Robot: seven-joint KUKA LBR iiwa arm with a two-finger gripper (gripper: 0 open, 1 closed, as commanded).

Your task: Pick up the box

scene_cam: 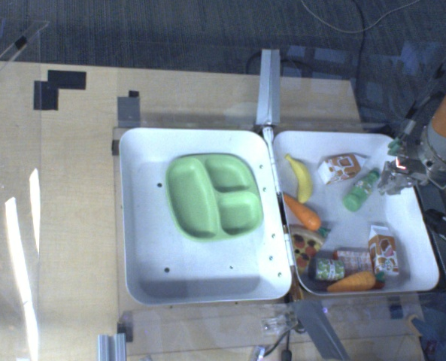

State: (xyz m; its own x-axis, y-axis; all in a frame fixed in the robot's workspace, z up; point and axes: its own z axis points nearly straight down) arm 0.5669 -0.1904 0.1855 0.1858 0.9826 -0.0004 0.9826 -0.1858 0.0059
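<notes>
A small white and brown box (340, 168) lies in the back of the right bin (426, 239), tilted. A second small carton (383, 253), white with orange print, stands near that bin's front right. My gripper (398, 174) hangs over the right bin's far right rim, just right of a green bottle (360, 189) and about a hand's width right of the white and brown box. Nothing shows between it and the box.
The right bin also holds a banana (301, 177), a carrot (304, 213), a second carrot (352, 281), a flat printed packet (305, 245) and a dark can (335, 265). A green divided plate (213, 195) lies in the left bin (144, 254).
</notes>
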